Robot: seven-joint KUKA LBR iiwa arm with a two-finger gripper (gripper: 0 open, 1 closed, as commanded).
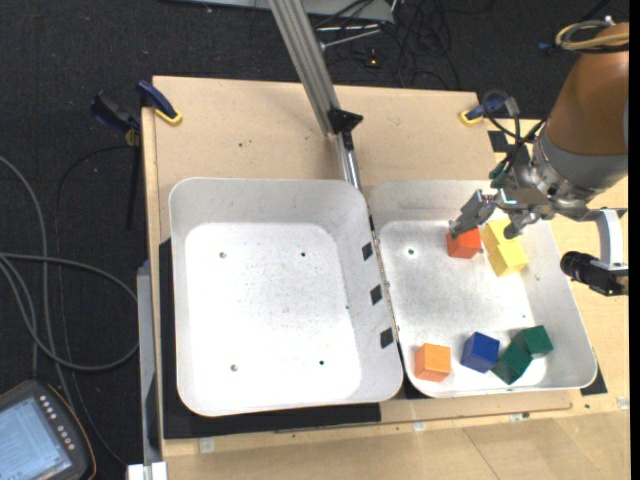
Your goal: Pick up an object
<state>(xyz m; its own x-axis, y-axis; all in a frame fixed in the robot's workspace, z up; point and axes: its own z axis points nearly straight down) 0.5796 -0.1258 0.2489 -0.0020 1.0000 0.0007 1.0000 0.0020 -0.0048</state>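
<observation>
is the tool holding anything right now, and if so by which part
Cannot be told. The tool sits just above the red block beside the yellow block, but no block is visibly between its fingers.

light: bright, even, overhead | shadows: soft, short | glare: mild on white bins [270, 193] | focus: slightly soft, grainy

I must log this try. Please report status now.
Gripper open over right bin, nothing held. Red block at one fingertip. Yellow block close beside.

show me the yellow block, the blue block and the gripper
yellow block [507, 251], camera view, top face
blue block [481, 351], camera view, top face
gripper [490, 220], camera view, between fingertips
</observation>
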